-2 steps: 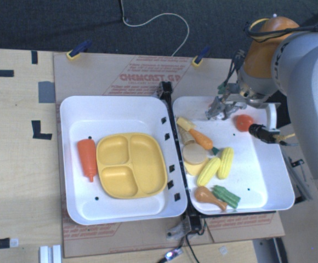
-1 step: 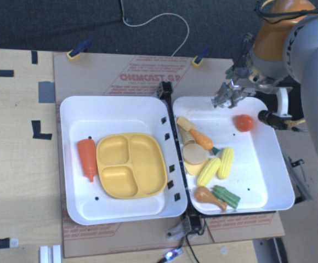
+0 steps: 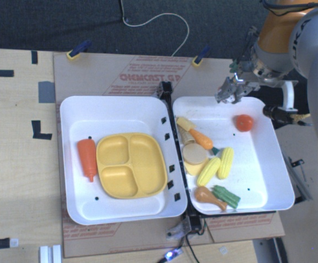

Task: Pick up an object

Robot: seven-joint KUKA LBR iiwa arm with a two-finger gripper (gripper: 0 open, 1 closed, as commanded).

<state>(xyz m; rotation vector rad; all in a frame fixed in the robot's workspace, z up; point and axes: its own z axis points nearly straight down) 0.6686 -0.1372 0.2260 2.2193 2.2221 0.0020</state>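
From the camera view I see the tool (image 3: 228,93) at upper right, over the far rim of the right bin (image 3: 268,169); I cannot tell its state. A tomato (image 3: 244,122) lies just below it, with carrot (image 3: 200,139) and corn (image 3: 225,163) lower left. The left bin (image 3: 71,114) holds a yellow tray (image 3: 130,164).

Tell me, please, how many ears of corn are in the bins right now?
2. Both lie side by side in the right bin, near its middle: one corn ear and a second corn ear just left of it, leaning against it. Nothing seems hidden beneath them.
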